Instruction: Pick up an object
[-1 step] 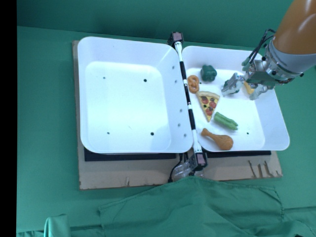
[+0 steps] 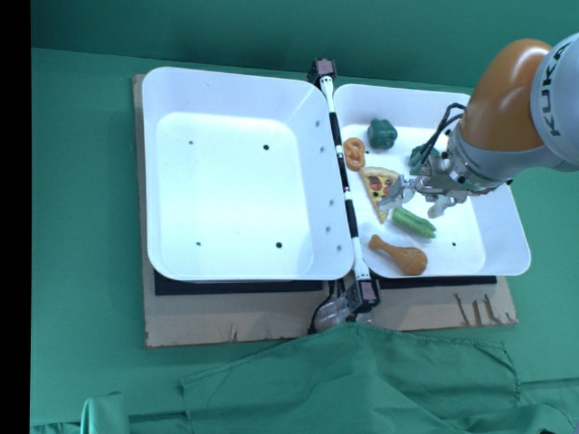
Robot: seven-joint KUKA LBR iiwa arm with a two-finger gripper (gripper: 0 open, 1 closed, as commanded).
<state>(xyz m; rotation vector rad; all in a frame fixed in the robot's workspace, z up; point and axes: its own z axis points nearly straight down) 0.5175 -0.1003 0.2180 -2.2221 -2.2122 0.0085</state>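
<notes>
Camera view from above the bench: the gripper (image 2: pixel 422 191) hangs low over the right bin (image 2: pixel 493 242), its pale metal fingers (image 2: pixel 441 206) pointing down and toward the middle of the tray. From this angle I can't make out how wide they are spread, and nothing is plainly caught between them. Their tips sit just beside the pizza slice (image 2: pixel 382 188) and right above the green cucumber piece (image 2: pixel 413 222), close enough that touching or not is hard to judge. Behind the fingers, a small teal object (image 2: pixel 419 158) peeks out at the wrist's near edge. The wrist itself is a grey block with dark cabling looping over it, and above that the orange band (image 2: pixel 502 89) bulges up toward the top right, where the grey arm (image 2: pixel 563 107) leans in from the right side at a slant.

Elsewhere in the same bin lie a pretzel (image 2: pixel 354 153) near the divider, a dark green pepper (image 2: pixel 382 133) toward the far side, and a chicken drumstick (image 2: pixel 400 256) near the front wall. The left bin (image 2: pixel 172 98) sits alongside, touching at the centre rail.
</notes>
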